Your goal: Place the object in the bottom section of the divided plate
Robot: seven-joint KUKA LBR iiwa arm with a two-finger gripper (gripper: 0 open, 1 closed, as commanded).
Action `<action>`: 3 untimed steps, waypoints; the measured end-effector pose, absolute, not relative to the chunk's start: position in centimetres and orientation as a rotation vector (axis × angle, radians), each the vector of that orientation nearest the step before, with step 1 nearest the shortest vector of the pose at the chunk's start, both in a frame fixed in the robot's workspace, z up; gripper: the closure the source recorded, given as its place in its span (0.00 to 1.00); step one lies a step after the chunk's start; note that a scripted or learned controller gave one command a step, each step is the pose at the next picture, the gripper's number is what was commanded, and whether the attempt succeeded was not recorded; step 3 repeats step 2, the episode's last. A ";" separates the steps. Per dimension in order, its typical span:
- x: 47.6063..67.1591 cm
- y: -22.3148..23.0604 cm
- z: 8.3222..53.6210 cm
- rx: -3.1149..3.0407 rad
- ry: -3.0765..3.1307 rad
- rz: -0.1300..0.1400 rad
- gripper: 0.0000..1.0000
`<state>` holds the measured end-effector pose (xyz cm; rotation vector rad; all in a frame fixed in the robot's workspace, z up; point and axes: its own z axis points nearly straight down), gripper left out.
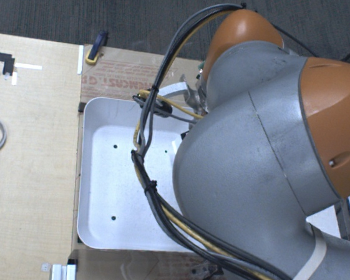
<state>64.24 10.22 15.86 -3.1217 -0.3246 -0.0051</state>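
Grey-and-orange arm (268,147) low over white bin (104,178) on worktop (29,151); black cable bundle (150,190) across bin. State of tool: cannot tell. Look and place of object: cannot tell, hidden under arm.

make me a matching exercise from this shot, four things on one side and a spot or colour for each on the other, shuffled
Things:
1. white bin
2. arm
3. black cable bundle
4. blue and yellow tool

Descriptions:
A. grey with orange bands, covering the right of the view
B. lies on the bench above the bin's top left corner
C. shallow, with small dark dots on its floor
D. runs down across the bin along the arm

Pairs: 1-C, 2-A, 3-D, 4-B
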 end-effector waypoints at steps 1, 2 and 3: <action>64.0 16.1 12.4 -3.128 -0.312 0.005 1.00; 64.1 16.2 11.3 -3.104 -0.506 0.005 1.00; 64.1 16.2 11.3 -3.104 -0.506 0.005 1.00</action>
